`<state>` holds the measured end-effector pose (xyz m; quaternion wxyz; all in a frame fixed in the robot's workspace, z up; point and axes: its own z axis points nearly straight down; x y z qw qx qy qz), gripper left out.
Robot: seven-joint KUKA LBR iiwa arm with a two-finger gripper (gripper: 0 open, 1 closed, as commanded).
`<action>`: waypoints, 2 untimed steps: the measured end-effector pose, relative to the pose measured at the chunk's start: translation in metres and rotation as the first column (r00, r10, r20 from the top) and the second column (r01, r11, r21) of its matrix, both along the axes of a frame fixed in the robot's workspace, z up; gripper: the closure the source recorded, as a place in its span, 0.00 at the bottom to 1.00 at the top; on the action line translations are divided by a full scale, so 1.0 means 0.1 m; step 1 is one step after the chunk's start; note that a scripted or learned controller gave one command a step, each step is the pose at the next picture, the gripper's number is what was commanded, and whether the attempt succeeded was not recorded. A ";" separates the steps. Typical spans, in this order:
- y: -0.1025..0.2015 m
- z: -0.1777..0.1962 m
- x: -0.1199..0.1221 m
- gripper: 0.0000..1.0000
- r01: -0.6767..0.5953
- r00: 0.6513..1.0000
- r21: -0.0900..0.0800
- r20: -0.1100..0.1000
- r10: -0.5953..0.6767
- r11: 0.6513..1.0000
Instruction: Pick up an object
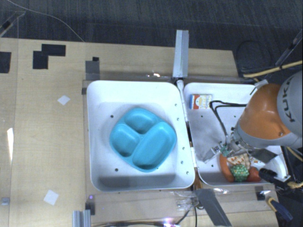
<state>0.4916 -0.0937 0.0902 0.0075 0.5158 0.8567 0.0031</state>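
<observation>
Camera view: arm (265, 112) reaches from right, bent down over right bin (203, 126), wrist low above orange-and-green object (238, 168) at bin's near edge. Jaws state: cannot tell. Blue divided tray (142, 138) in left bin (102, 126).

The setting is a robotics lab or test cell. A pale wooden worktop (42, 141) carries two shallow white bins, the left bin (97, 126) and the right bin (208, 122), fixed side by side with metal brackets (181, 53) at their edges. Black marker patches (47, 55) and small paper squares (63, 100) lie on the worktop surface. A grey industrial arm with an orange band (265, 115) reaches in from the right. Loose cables (265, 71) run over dark carpet (142, 8).
</observation>
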 end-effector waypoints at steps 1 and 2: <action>-0.09 0.00 0.01 0.00 -0.370 0.929 -0.006 0.000 0.370 0.929; -0.09 0.00 0.01 0.00 -0.369 0.929 -0.006 0.000 0.369 0.929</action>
